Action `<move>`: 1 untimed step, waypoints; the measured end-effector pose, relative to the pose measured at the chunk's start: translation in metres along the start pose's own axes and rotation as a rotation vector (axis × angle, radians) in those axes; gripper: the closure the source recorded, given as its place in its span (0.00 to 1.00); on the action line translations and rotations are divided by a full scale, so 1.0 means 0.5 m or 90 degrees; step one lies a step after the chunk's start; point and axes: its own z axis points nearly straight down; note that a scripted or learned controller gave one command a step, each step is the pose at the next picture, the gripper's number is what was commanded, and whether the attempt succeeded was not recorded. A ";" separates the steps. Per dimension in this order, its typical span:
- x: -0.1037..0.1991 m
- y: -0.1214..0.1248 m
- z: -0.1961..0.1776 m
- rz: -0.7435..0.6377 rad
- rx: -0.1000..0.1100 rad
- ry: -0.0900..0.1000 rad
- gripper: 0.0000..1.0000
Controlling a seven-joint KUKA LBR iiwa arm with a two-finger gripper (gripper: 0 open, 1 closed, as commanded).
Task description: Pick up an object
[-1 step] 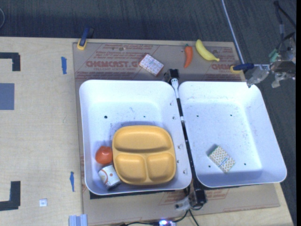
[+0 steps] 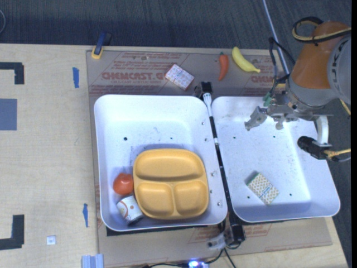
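arm (image 2: 326, 66): grey | orange band | black cables | metal pincer (image 2: 259, 118)

The right bin (image 2: 312, 205) lies mostly bare, with a small patterned block (image 2: 263, 187) near its front. In the left bin (image 2: 111, 121), a yellow tray (image 2: 170, 182), a tomato (image 2: 122, 183) and a can (image 2: 129, 207) crowd the front half.

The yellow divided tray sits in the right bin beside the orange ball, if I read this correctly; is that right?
Not quite: the camera view shows the yellow divided tray in the left bin, not the right one. It does sit beside the orange ball.
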 end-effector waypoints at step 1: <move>0.018 -0.109 0.128 0.001 -0.002 -0.001 0.00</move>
